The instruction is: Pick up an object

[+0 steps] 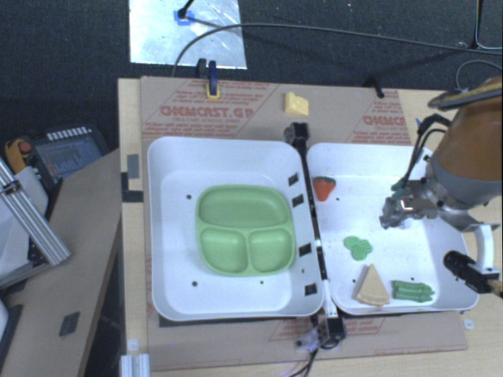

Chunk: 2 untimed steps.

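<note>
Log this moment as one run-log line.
gripper: above right white bin, nothing seen held | in that bin: red piece, green leafy piece, tan wedge

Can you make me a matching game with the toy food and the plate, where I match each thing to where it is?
Things:
1. green divided plate
2. red strawberry
3. sandwich wedge
4. yellow cheese piece

Places:
A. on the cardboard behind the bins
B. near the front edge of the right bin
C. in the middle of the left bin
D. at the back left corner of the right bin

Pairs: 1-C, 2-D, 3-B, 4-A
</note>
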### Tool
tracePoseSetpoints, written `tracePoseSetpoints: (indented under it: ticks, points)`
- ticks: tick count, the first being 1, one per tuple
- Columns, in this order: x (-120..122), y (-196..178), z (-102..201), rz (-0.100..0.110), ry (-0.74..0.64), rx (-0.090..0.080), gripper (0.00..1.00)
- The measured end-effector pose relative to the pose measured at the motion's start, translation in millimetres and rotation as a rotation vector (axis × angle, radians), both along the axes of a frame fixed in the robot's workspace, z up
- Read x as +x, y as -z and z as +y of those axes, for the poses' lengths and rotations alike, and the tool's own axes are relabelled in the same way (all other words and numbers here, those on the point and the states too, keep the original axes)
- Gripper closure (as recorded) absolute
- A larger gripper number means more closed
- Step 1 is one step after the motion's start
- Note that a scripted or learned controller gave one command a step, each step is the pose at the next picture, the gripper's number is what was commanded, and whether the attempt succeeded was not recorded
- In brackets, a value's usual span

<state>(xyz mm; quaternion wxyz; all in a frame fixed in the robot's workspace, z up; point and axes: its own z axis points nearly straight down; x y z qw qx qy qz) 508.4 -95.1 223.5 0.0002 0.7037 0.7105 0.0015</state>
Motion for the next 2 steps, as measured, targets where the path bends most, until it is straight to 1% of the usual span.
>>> tracePoseSetpoints:
  ticks: [1,2]
  points:
    - [21,-9,56,-0.002,-0.001,0.000,1.00]
    - [47,-11,115,-0.001,-0.002,0.001,1.00]
